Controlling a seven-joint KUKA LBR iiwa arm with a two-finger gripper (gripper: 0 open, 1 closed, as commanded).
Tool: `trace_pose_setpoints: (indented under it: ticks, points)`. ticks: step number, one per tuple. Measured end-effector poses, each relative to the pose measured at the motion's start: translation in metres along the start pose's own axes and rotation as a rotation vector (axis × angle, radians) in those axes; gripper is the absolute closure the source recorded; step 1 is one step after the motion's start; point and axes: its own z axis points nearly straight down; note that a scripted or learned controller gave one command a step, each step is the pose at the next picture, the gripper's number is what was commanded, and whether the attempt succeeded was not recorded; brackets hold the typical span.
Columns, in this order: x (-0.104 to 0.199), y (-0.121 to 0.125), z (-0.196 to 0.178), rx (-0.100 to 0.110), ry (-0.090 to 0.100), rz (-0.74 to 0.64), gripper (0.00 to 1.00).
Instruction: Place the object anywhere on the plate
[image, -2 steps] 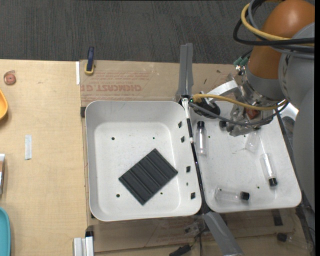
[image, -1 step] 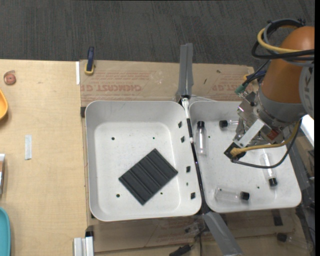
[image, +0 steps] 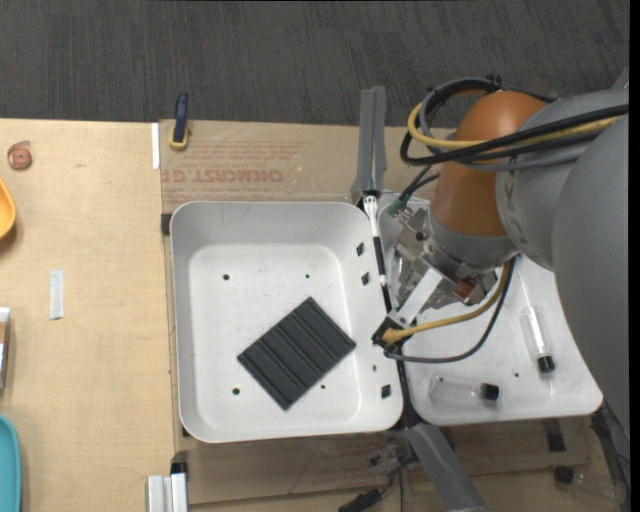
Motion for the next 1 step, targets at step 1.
trace_pose_setpoints:
  ticks: [1]
  points:
    - [0.1034,-0.0243,0.0404,-0.002,0.0,0.076,1.0]
